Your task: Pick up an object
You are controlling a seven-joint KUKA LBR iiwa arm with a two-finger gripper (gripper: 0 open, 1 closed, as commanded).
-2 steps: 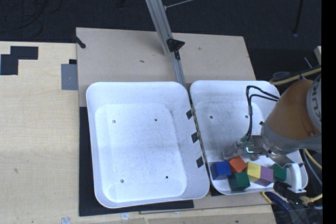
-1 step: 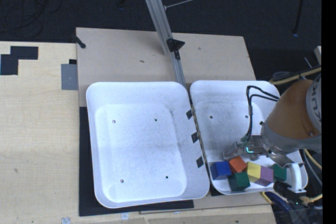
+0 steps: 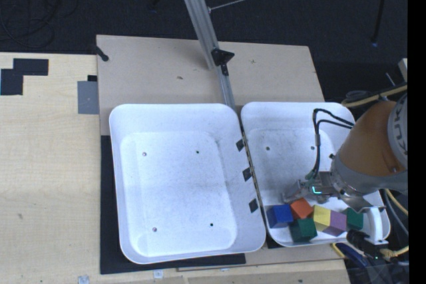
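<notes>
Overhead view of the bench with two shallow white bins side by side. The left bin carries no visible object on its floor; the right bin holds a cluster of small coloured cubes packed into its near corner: a blue cube, an orange cube, a dark green cube, a yellow cube, a purple cube and a further green cube, partly hidden by the arm. The cubes touch or nearly touch one another.

Handling, as a judgement: the cubes look rigid, light and flat-faced, so two opposite vertical faces offer the natural hold. Tight packing leaves little room for a finger to enter between neighbours; the blue cube, on the cluster's open left side, or the orange cube, at its far edge, appears most accessible. The bin wall close behind the near row may obstruct a finger there.

Arm pose: the arm enters from the right, its orange band bulking over the right bin, wrist bent down toward the cluster. The gripper sits low, just beyond the orange cube, apparently directly above or touching the cluster. Whether its pincer is spread or pressed together cannot be told; no cube is visibly pinched.
</notes>
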